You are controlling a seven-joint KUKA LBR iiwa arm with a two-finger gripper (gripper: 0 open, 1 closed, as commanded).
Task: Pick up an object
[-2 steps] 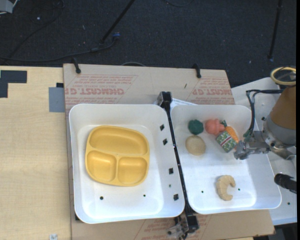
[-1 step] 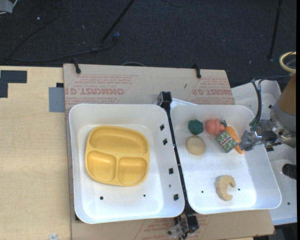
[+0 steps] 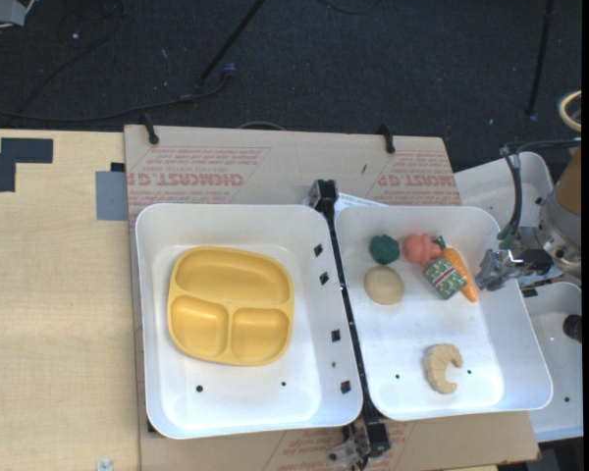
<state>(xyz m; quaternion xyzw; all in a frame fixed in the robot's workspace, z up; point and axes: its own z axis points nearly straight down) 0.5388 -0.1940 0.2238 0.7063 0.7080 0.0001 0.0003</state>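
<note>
While the left bin (image 3: pixel 152 263) holds a yellow divided plate (image 3: pixel 231 304) at centre-left of the frame, the right bin (image 3: pixel 510 361) carries a green ball (image 3: pixel 384 248), a beige ball (image 3: pixel 383 286), a pink toy (image 3: pixel 419 248), a green carton (image 3: pixel 442 277), an orange carrot (image 3: pixel 460 272) and, lower down, a croissant (image 3: pixel 442 367). At the right edge, the tool (image 3: pixel 495 268) sits over the bin's rim, just beside the carrot; its opening I cannot tell.
</note>
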